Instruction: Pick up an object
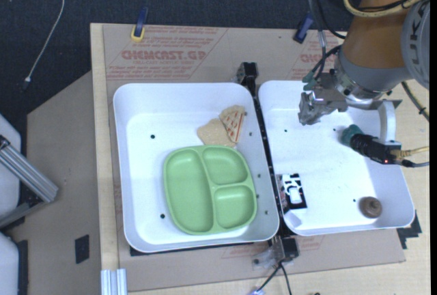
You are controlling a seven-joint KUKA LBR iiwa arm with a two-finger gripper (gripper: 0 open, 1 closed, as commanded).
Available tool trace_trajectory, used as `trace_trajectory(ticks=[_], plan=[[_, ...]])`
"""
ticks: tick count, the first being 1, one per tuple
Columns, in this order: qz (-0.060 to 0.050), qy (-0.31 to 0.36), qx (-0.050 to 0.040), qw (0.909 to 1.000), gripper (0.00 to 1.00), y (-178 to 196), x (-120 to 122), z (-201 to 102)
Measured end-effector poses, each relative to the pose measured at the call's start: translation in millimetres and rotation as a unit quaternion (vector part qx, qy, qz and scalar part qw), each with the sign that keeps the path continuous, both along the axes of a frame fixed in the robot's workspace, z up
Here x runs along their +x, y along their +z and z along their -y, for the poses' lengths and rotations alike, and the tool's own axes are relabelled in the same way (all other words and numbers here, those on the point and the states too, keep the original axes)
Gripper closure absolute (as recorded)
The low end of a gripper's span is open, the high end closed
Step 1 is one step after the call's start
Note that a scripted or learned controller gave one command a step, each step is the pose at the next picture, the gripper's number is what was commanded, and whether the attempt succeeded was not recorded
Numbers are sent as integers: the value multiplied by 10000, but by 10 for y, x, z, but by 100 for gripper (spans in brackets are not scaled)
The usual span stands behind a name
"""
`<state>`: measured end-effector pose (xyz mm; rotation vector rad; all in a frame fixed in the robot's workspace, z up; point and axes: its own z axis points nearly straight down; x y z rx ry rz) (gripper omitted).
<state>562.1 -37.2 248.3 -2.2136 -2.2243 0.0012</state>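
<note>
On the table (102,171), the left bin (125,143) is holding a green divided plate (208,189), which is lying flat toward the near side. Just behind the plate, a tan wedge with red markings (225,127) is resting, and its lower edge seems to be touching the plate's rim. In the right bin (328,181), a small black-and-white item (293,191) is lying against the left wall. The gripper (308,116) is hanging over the far part of this bin, with nothing visibly in its grasp. I cannot tell if it is apart or together. A small brown round object (370,206) is sitting near the front right corner, well apart from the gripper.
</note>
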Motion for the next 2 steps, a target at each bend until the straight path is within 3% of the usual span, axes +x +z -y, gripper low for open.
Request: trace_trajectory(ticks=[2], plan=[[24,1,-7,10000,100,-62,264,-965]])
